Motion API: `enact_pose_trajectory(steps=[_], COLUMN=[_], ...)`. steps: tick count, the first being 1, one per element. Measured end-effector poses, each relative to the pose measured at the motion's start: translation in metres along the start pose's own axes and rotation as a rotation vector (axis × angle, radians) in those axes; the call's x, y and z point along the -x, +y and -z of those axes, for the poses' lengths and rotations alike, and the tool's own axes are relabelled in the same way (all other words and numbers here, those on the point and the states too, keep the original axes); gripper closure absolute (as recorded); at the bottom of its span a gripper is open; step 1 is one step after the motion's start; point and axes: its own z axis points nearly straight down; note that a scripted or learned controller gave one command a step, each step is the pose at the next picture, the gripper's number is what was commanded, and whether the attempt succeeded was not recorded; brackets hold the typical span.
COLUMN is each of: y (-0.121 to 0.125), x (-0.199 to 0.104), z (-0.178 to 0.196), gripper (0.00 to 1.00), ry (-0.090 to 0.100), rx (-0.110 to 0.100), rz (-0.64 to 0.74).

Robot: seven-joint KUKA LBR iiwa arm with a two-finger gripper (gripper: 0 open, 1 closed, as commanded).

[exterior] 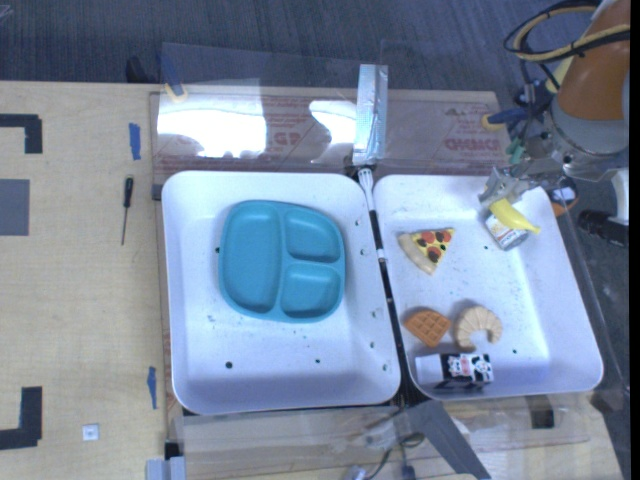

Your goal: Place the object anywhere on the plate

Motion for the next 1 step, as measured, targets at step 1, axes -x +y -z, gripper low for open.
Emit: enact_pose_trajectory(steps=[1], y=[-0.0320], x=[-0.0898], z=[-0.0083], gripper=[1.00], ry=[0.004], rx=[-0.001], rz=[0.064])
